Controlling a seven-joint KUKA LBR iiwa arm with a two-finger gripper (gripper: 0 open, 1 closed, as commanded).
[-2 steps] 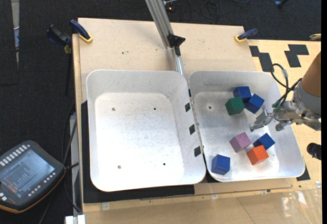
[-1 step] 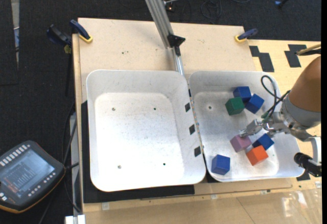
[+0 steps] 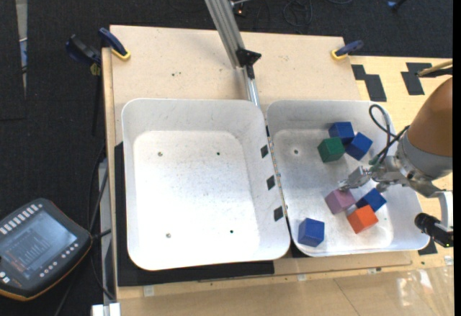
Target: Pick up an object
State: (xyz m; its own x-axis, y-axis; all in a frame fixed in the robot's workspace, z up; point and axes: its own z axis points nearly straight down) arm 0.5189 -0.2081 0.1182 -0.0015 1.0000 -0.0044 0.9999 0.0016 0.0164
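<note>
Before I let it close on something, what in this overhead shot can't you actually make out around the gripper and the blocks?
- Gripper: small and blurred in the camera view; its state is unreadable, and so is contact with the purple block.
- Blue block beside the orange block: partly covered by the gripper.
- Arm: cut off by the view's right edge.
- Right bin: its right rim sits under the arm.

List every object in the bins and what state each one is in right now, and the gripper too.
gripper: low in the right bin, over the purple block, fingers unclear.
purple block: lying free under the gripper tip.
orange block: beside a blue block.
green block: resting by two blue blocks.
lone blue block: apart, near the front wall.
</note>
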